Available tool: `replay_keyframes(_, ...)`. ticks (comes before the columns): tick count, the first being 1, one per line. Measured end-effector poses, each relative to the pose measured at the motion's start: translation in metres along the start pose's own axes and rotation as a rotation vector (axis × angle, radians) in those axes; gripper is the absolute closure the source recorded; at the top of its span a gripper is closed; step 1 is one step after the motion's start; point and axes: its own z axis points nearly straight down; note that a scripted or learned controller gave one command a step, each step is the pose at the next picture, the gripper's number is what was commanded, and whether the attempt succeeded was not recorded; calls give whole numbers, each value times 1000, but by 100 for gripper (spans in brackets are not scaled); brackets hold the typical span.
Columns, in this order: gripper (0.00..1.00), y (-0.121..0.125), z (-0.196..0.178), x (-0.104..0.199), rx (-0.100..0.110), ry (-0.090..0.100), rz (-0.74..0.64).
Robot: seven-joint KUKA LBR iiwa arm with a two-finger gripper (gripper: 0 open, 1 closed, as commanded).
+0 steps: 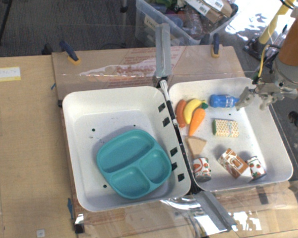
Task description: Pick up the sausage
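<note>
The sausage (180, 114) is the reddish-orange thing in the right bin (280, 137). It lies right against the divider wall (171, 134) between the two bins. A yellow banana (191, 110) touches the sausage on the side away from the wall. A carrot (197, 121) lies just past the banana, pointing down toward a brown wedge (195, 146).

The gripper (255, 97) is at the far edge of the right bin, well apart from the sausage, near a blue bottle (223, 101). I cannot tell if it is spread apart or closed. I see nothing in it.

What could go wrong? I think the sausage is squeezed between the wall and the banana, so there is little room for the fingers. One finger could bump the wall. The other could land on the banana and push it, or grab the banana by mistake. The sausage looks round and smooth, so it might slip out. The carrot is nearly the same color, so it could get mixed up with the sausage.

Now the count. One sausage, one banana, one carrot, one blue bottle, one brown wedge. One pale speckled block (226, 128), farther from the sausage. Three small cans or cartons (234, 163) near the front of the right bin. In the left bin (77, 146) there is one teal plate (134, 164) with three parts.
</note>
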Motion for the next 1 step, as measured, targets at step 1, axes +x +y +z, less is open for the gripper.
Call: replay_keyframes(1,0,-125,33,35,5,2,-2)
